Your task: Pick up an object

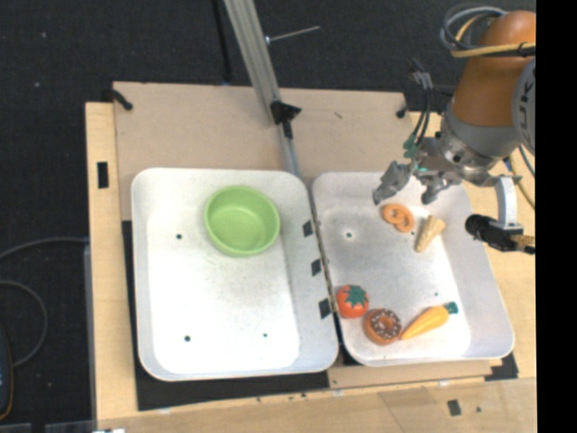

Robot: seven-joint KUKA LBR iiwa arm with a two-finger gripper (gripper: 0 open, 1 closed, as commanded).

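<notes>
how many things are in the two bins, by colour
green: 1, the bowl in the left bin
orange: 2, the ring slice and carrot in the right bin
red: 1, the tomato
brown: 1, the donut
tan: 1, the pale piece
total: 6

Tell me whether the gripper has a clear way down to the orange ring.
Probably yes: the gripper hangs just above the orange ring, nothing lies between them, and the beige piece sits slightly apart.
</notes>
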